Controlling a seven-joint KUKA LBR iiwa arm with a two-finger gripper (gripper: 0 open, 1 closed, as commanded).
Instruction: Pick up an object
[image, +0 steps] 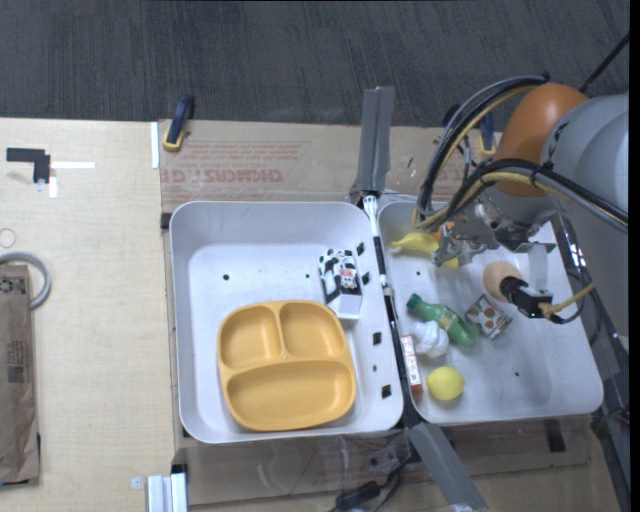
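My gripper (452, 250) hangs low over the back left part of the right bin (540, 390), right beside a yellow banana (412, 241) that lies against the bin's back wall. In the same bin a green bottle (445, 320) rests on its side near a white crumpled item (432, 341). A yellow lemon (445, 383) sits toward the front. A small patterned cube (486, 318) and a beige egg-shaped object (496, 276) lie under the arm's wrist.
The left bin (200, 300) holds a yellow divided plate (287, 363) and a black-and-white patterned box (341, 275). A red-and-white stick (408, 356) lies along the divider between the bins. Cables loop above the grey arm (590, 150).
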